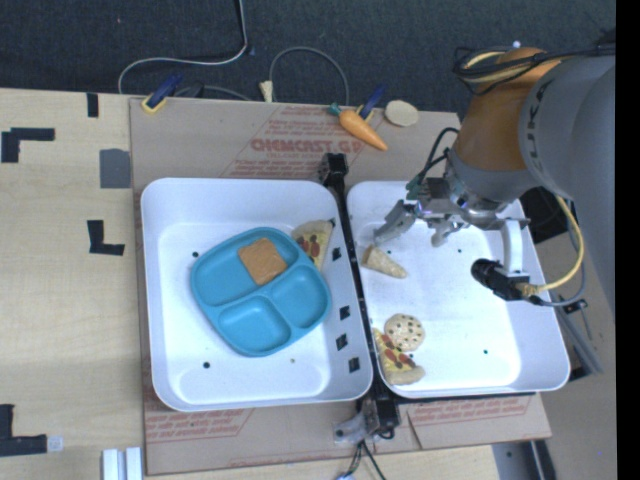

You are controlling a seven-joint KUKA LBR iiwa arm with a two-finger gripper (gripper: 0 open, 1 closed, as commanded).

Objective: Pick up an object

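Camera view, left to right: the left bin (160,268) holds a blue tray (262,293) with 1 toast square (263,261). In the right bin (530,363), a pale wedge (384,263) lies by the divider, just below the gripper (413,220). Its fingers look parted and empty, though the angle is poor. This seems the approach step; next, lower squarely over the wedge.

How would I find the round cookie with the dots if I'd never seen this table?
Look at the right-hand white bin. Near its front left corner, beside the divider, lies the round pale spotted cookie. It is round and speckled; the pale wedge-shaped piece farther back is plain, and the pizza-like slice touching it is flat with red bits.
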